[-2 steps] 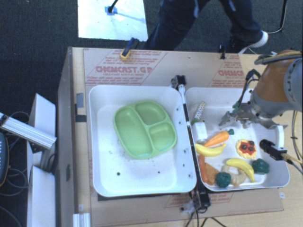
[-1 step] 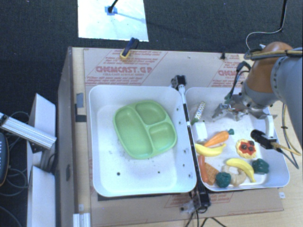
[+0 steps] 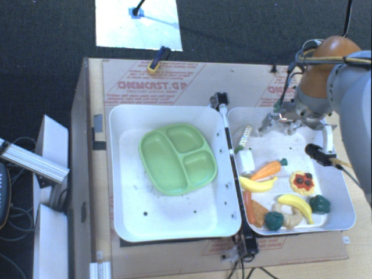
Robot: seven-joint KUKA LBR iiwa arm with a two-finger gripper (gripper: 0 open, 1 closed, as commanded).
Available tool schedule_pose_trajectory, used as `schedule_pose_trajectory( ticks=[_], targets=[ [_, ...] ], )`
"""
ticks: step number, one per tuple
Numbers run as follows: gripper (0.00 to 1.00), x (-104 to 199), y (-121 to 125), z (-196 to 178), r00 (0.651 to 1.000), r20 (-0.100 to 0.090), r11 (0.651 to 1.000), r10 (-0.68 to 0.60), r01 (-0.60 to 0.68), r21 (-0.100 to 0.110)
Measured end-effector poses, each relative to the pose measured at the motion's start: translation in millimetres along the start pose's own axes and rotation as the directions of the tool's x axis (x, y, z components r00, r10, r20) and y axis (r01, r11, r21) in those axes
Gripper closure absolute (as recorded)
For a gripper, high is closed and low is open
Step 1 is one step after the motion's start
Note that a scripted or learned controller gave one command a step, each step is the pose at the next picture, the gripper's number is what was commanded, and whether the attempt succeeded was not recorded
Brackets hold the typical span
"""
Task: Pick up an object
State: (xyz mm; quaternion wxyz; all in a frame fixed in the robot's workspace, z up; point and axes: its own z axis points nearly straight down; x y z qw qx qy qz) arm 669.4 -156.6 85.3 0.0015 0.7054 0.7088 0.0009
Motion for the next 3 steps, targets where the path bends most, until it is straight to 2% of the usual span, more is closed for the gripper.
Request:
schedule_pose_trajectory(
  ticks=[1, 2, 3],
  targets=[
    [0.00, 48.3, -72.6, 0.6, 1.000, -0.001, 1.000, 0.003, -0.003, 0.002],
    [0.00, 66.3, -32.8, -1.8, 1.000, 0.007, 1.000, 0.004, -0.004, 0.009],
    [0.00, 18.0, -2.9, 1.4, 1.000, -0.001, 1.000, 0.001, -0.001, 0.015]
  ],
)
